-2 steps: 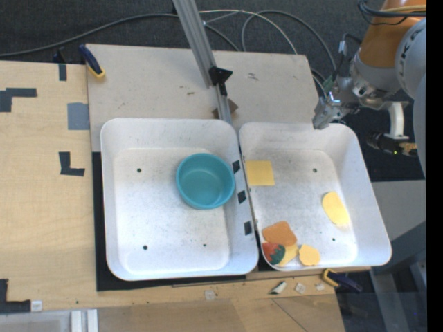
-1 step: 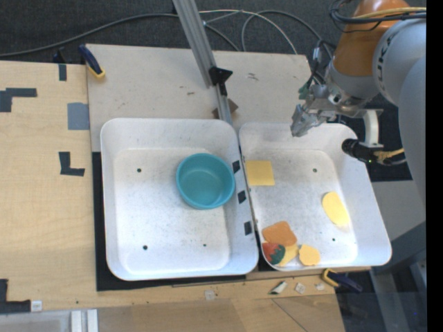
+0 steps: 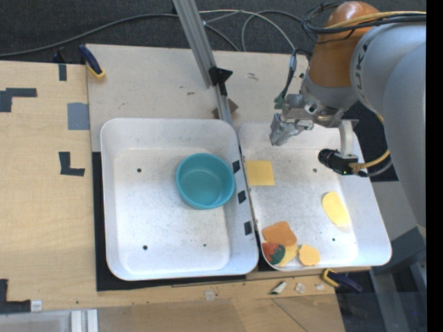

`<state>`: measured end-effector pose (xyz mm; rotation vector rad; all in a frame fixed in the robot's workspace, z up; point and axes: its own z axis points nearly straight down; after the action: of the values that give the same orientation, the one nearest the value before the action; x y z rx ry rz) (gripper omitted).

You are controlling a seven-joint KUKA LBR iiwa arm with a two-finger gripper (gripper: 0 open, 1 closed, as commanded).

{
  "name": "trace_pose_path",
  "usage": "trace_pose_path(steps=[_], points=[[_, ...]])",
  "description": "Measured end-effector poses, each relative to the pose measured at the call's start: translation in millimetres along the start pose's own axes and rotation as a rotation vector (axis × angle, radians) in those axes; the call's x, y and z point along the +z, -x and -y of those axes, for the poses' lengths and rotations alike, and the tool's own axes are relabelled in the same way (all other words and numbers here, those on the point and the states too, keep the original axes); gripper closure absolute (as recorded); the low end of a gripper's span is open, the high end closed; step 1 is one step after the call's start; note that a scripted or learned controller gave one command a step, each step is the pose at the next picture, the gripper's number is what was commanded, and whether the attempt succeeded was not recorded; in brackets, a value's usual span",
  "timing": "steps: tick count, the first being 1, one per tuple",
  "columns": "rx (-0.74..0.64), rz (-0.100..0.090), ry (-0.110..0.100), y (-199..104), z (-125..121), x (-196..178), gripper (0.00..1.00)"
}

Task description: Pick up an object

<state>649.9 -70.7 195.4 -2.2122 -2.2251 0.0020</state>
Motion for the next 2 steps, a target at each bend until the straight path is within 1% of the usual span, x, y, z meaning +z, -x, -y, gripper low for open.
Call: trace_pose_path(steps=[1,2], points=[[-0.001,0.000,0.001,-51,6,-4,1.00],[0.001,0.001,0.000,-93,29,-4,1.00]])
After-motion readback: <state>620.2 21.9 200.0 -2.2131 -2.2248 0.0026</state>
